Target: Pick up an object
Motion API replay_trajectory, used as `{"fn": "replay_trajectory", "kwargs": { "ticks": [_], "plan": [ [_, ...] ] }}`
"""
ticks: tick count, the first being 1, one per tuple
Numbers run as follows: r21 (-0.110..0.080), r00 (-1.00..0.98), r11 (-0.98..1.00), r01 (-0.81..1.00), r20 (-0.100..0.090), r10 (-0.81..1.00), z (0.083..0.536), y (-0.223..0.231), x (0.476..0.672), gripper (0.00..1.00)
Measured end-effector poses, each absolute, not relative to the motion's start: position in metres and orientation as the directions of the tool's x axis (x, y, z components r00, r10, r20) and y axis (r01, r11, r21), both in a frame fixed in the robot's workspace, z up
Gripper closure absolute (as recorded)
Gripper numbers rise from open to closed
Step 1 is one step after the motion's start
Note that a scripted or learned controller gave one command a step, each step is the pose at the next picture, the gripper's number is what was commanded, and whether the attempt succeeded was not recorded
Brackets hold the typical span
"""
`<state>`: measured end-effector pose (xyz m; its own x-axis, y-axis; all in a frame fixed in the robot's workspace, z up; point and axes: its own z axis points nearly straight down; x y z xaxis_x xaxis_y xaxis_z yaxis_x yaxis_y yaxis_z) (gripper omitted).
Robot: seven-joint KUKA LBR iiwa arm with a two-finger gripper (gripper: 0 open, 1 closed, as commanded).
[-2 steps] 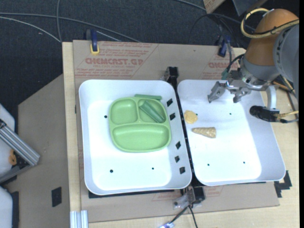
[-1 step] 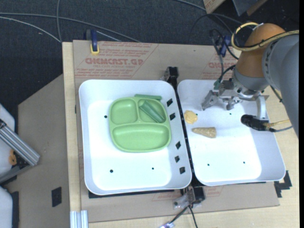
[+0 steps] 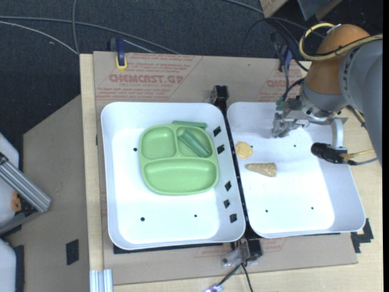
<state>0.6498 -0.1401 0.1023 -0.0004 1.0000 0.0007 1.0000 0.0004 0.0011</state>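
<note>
The arm (image 3: 340,66) comes in over the right bin (image 3: 304,212), its orange band above the wrist, and the hand (image 3: 283,126) hangs over the upper part of that bin, fingers pointing down toward the white floor. From here I cannot tell whether the fingers are wide or narrow; they blur into the metal around them, and nothing shows between them.

Taking the right bin as the mark: two small things lie in its left half. A round yellow piece (image 3: 244,149) sits close to the bin's left wall, below and left of the hand and apart from it. Just below that, a tan wedge (image 3: 262,170) lies on its side, its point toward the left wall. The two are near each other but I cannot say they touch. A black part with a yellow tip (image 3: 331,153) juts over the bin's right side, below the arm.

Left of the right bin, sharing the middle wall, is the left bin (image 3: 164,224). In it lies a green tray (image 3: 177,163) with compartments, and a darker green stick (image 3: 195,142) lies slanted in the tray's upper right compartment.

Both bins rest on a brown board (image 3: 158,75) on the bench, with a blue clamp (image 3: 120,50) at the board's far left corner.
</note>
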Motion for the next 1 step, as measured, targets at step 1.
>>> {"fn": "replay_trajectory", "kwargs": {
  "ticks": [1],
  "plan": [
    [0.008,-0.002,0.002,1.0,-0.001,1.0,0.1599,-0.1393,0.6619,1.0]
  ]
}}
